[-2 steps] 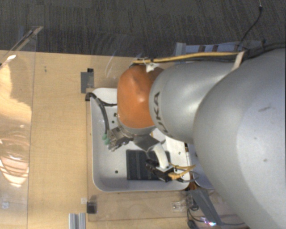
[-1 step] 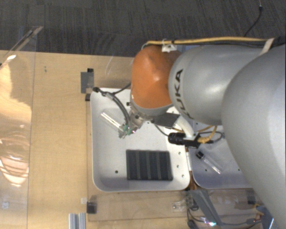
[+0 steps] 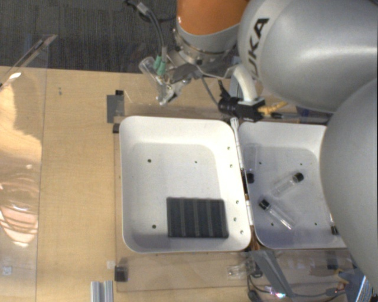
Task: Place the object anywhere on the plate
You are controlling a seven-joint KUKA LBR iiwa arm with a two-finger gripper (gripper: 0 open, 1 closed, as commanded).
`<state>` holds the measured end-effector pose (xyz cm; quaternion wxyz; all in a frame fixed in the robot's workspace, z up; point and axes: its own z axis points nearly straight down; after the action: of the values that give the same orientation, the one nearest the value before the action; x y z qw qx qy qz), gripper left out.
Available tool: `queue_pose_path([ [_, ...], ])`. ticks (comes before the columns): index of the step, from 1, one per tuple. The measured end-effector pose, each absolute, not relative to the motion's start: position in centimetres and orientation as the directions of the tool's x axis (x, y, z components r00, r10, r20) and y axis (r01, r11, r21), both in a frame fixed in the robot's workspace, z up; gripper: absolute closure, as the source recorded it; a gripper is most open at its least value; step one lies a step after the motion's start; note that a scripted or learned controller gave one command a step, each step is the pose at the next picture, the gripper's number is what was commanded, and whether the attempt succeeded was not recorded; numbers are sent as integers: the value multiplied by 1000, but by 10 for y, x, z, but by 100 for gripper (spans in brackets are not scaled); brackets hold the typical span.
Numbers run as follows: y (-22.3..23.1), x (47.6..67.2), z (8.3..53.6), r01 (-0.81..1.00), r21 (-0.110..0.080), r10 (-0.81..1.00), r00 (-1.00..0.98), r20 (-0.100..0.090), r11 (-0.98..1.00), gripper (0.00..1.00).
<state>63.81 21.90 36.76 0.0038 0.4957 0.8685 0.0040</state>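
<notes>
A black ridged plate [image 3: 196, 217] lies flat in the left white bin [image 3: 136, 177], near its front wall. My gripper [image 3: 165, 93] hangs beyond the back rim of that bin, over the wooden bench, far from the plate. Glare and the wrist hardware around it blur whatever may be at its tip. In the right bin [image 3: 313, 147] lie two clear tubes with black caps, one [image 3: 286, 183] at the middle and another [image 3: 275, 214] nearer the front. A small black piece [image 3: 250, 177] rests against that bin's left wall.
The grey arm [image 3: 313, 53] with its orange band [image 3: 209, 15] covers the upper right and hangs over the right bin. Cables and a black clamp [image 3: 239, 108] sit at the bins' shared back corner. Bare wooden bench [image 3: 59, 177] stretches to the left.
</notes>
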Motion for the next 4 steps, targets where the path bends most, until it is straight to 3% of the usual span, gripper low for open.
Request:
queue_pose_path([
  [1,206,607,185,847,2,847,-531,0,531,100],
  [2,226,541,156,714,4,714,-700,0,700,100],
  [3,201,554,224,547,7,547,-837,-5,837,100],
  [4,227,500,179,885,2,885,-466,1,466,100],
])
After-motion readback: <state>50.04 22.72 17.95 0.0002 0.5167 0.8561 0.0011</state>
